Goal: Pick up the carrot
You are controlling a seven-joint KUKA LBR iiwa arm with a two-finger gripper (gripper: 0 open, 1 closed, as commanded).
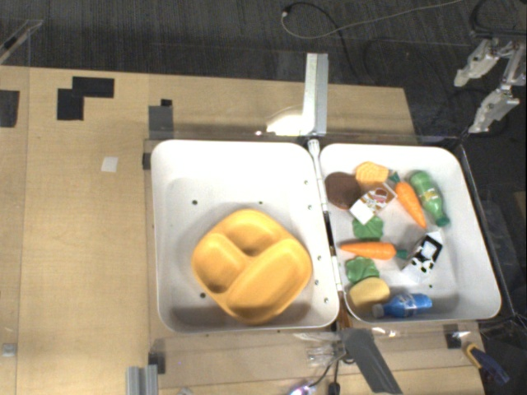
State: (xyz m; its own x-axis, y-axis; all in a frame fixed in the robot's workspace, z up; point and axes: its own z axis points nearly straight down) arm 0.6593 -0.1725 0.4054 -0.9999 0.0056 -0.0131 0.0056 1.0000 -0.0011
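Two orange carrots lie in the right bin (473, 220). One carrot (368, 250) rests flat near the bin's middle left. The other carrot (410, 203) lies slantwise further back, beside a green bottle (429, 194). My gripper (482, 87) hangs beyond the bin's back right corner, over the dark floor and well away from both carrots. Its white fingers (475, 62) stand apart and open, with nothing between them.
Crowded around the carrots are a brown piece (341, 188), a yellow piece (371, 172), a small box (375, 202), green leafy bits (361, 268), a black-and-white toy (424, 253), a yellow lump (369, 290) and a blue bottle (407, 305). A yellow divided dish (251, 263) sits in the left bin (177, 220).
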